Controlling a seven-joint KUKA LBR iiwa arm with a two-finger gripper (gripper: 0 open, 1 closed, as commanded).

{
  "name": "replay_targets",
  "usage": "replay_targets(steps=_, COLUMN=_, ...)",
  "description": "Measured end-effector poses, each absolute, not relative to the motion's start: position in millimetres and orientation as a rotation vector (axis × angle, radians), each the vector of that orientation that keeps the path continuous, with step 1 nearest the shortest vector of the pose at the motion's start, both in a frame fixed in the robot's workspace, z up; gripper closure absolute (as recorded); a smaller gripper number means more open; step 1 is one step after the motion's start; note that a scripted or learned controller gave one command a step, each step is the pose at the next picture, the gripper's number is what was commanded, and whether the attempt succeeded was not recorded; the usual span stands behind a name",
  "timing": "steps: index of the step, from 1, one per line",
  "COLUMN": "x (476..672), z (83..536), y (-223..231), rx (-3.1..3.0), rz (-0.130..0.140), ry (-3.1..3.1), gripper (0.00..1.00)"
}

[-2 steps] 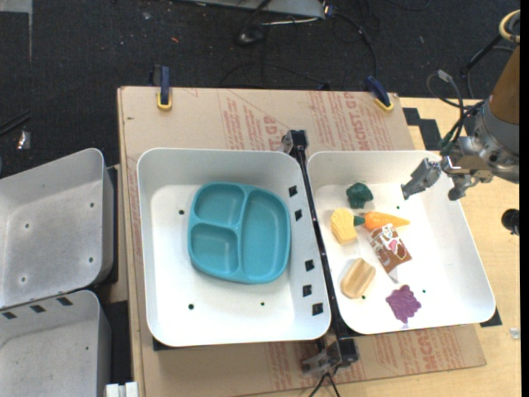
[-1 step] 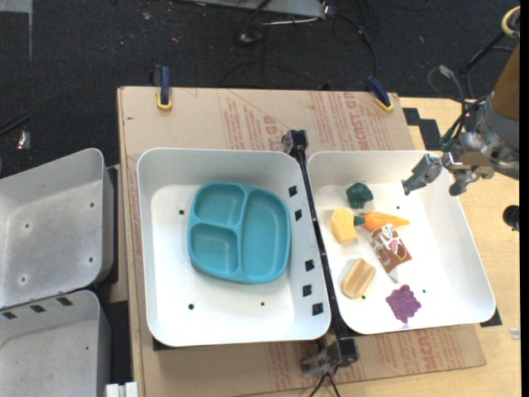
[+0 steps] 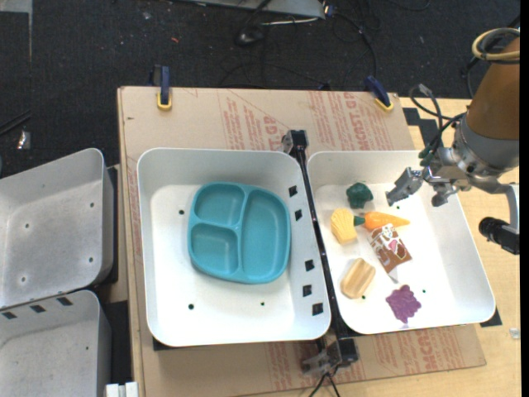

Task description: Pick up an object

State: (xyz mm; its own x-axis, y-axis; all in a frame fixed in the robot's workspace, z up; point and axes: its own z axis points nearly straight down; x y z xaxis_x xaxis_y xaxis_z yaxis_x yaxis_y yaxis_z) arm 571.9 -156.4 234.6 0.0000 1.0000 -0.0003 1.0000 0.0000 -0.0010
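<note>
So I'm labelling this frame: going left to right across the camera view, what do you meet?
Teal divided tray → yellow piece → dark green piece → orange carrot → purple grapes → gripper.

Teal tray (image 3: pixel 240 231); white bins (image 3: pixel 157 222); orange carrot (image 3: pixel 386 220); purple grapes (image 3: pixel 403 303); dark green piece (image 3: pixel 359 194).

One fixed camera overhead looks slantwise down on both bins (image 3: pixel 157 222).
</note>
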Motion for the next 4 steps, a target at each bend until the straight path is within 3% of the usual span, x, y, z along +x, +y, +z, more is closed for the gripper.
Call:
replay_targets(steps=2, x=576.7, z=145, y=-164, rx=-2.222, rz=0.003, ry=-2.219, gripper=0.00)
replay_targets(steps=3, x=577.1, z=157, y=-163, rx=-2.222, rz=0.000, ry=-2.221, gripper=1.00)
replay_targets(steps=4, x=584.4, z=212, y=-172, rx=-2.223, rz=-0.003, ry=-2.226, gripper=1.00)
